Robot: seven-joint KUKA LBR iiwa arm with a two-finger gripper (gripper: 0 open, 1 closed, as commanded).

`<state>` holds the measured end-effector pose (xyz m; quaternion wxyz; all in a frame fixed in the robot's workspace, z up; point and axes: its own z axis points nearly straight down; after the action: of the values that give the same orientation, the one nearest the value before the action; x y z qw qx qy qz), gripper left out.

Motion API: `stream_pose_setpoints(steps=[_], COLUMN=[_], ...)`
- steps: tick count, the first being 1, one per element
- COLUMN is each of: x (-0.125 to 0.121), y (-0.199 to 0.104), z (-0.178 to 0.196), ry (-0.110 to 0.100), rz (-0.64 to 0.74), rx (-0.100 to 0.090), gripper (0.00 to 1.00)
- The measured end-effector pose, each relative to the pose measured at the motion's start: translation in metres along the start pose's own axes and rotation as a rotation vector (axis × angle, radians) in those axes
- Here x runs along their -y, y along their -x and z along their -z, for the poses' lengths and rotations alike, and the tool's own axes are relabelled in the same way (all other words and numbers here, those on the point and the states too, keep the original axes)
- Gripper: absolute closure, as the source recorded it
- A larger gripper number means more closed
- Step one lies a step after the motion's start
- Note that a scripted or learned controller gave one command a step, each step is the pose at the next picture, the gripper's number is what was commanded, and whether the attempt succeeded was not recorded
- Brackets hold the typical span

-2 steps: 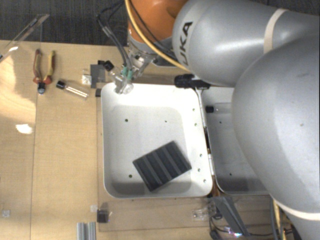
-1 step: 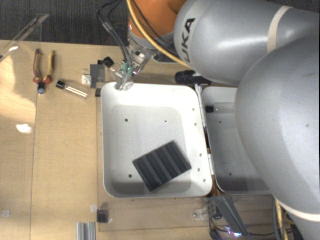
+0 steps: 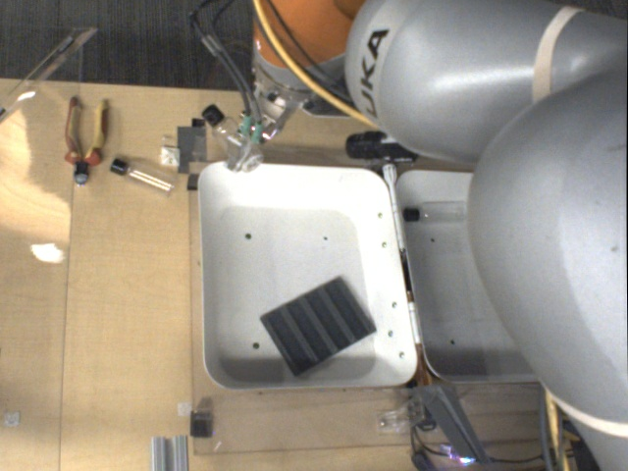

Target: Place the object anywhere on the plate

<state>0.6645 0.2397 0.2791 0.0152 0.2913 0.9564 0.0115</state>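
Plate (image 3: 318, 326), dark and ridged, is seen lying flat in the left bin (image 3: 224, 292), near its front. Gripper (image 3: 243, 153) is seen over the bin's back left corner; its grip cannot be told.

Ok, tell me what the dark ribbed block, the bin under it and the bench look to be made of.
Dark ribbed block: probably matte rubber or plastic; dull charcoal with moulded grooves.
Bin: likely white plastic; smooth, rounded corners, soft sheen.
Bench: looks like pale wood or laminate; faint grain and glare.
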Motion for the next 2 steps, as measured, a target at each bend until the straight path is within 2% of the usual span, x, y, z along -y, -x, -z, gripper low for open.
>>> stream_pose_setpoints(steps=[1,2], x=[-0.001,0.014], y=[0.001,-0.013], z=[0.012,-0.015], ry=[0.005,-0.033], rz=[0.002,-0.554], rx=[0.004,-0.012], gripper=[1.00,1.00])
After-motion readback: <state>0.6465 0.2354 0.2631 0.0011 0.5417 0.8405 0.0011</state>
